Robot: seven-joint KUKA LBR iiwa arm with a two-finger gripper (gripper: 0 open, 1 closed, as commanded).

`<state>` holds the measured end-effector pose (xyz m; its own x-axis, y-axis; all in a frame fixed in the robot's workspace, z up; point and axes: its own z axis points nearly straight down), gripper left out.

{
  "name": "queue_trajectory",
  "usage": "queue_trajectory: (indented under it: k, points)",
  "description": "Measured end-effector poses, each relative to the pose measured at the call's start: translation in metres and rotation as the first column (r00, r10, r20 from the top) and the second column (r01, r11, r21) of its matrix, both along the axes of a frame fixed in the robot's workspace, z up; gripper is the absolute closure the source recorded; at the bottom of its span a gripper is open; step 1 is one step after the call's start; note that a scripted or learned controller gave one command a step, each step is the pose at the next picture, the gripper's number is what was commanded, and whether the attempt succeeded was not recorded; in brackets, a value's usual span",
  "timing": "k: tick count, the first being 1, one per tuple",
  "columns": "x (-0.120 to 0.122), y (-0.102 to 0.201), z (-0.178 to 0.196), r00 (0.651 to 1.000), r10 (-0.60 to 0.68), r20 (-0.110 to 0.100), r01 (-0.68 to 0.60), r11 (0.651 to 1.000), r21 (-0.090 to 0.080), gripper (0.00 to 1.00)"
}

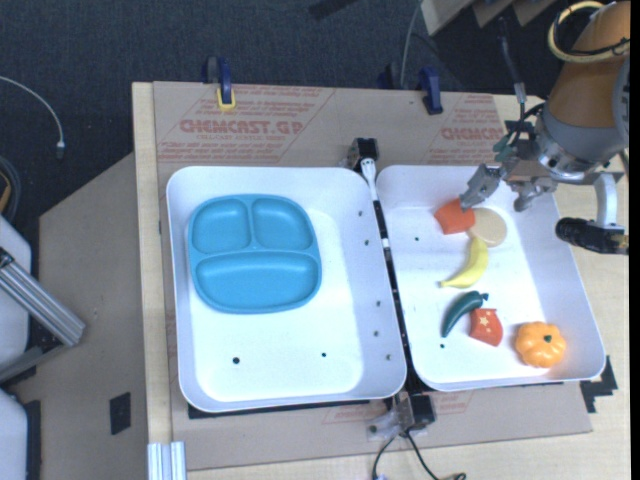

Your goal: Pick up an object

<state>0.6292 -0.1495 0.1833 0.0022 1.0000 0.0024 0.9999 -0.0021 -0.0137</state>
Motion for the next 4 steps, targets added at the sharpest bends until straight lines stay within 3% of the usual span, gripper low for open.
queue_trajectory:
  k: [1,3,4]
  points:
    - [0.003,0.0,0.007,1.0,0.002,0.013,-0.002,1.0,-0.002,0.0]
    - [0.008,0.007,-0.085,1.0,0.004,0.007,-0.004,1.0,-0.001,0.0]
    - [0.009,0.007,-0.095,1.0,0.004,0.016,-0.004,1.0,-0.004,0.0]
